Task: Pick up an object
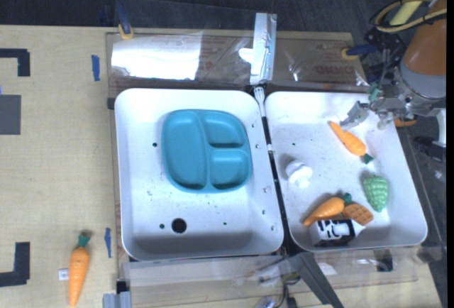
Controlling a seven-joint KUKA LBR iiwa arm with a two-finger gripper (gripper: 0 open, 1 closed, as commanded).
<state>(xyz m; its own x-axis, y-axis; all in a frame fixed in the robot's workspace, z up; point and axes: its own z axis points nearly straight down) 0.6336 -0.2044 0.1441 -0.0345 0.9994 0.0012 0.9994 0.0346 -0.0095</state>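
Note:
The right bin (pixel 305 122) holds several small toys. A small orange carrot (pixel 347 138) lies near its back right. A white piece (pixel 299 173) sits at the left. A green knobbly fruit (pixel 376 191) rests by the right wall. A larger carrot (pixel 326 209), a brown-orange piece (pixel 358 213) and a black-and-white item (pixel 335 230) crowd the front. My gripper (pixel 370 115) hangs over the bin's back right corner, just above and right of the small carrot. It is open, with nothing between its fingers.
The left bin (pixel 135 179) holds a blue divided plate (pixel 207 149). Another carrot (pixel 78 267) lies on the bench at the front left, outside the bins. Cables and a clear plastic sheet (pixel 213 55) lie behind the bins.

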